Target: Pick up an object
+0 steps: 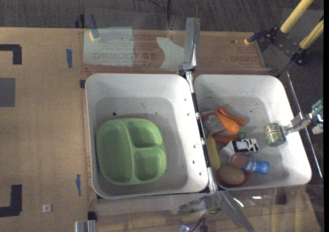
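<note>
Counter (41, 138): two white bins side by side. Left bin (103, 97): green divided tray (131, 149). Right bin (267, 97): orange carrots (231, 119), yellow banana (213, 153), small can (274, 134), black-and-white carton (245, 145), blue bottle (256, 166), brown egg-shaped item (232, 175), clustered toward its left and front.

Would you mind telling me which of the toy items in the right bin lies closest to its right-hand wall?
The small green can. It sits alone by that wall, while the carrot, banana and blue bottle cluster farther left.
</note>
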